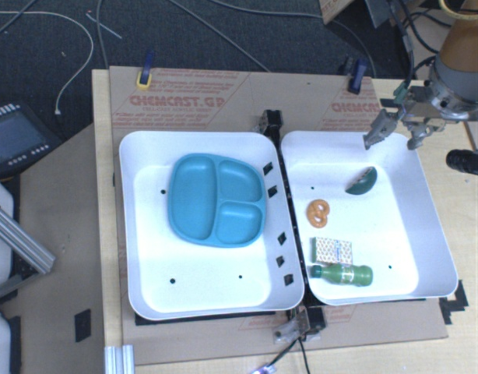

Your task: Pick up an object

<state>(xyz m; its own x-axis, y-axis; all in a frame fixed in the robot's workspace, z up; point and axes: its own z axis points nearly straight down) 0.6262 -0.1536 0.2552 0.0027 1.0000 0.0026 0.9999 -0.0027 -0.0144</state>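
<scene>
The right bin [406, 209] holds a dark teal curved piece [363, 180], an orange pretzel-shaped piece [318, 213], a small patterned white packet [333, 250] and a green bottle [345, 273] lying on its side. My gripper [397, 137] hangs open over the bin's far right corner, its two fingers spread apart with nothing between them. It stands above and to the right of the teal piece, clear of it.
The left bin [145, 232] carries a blue divided plate [216, 200]. Black clips line the seam between the bins. Blue clamps [146, 74] sit at the board's far edge. Cables trail across the dark floor behind, and a cardboard box stands at the top right.
</scene>
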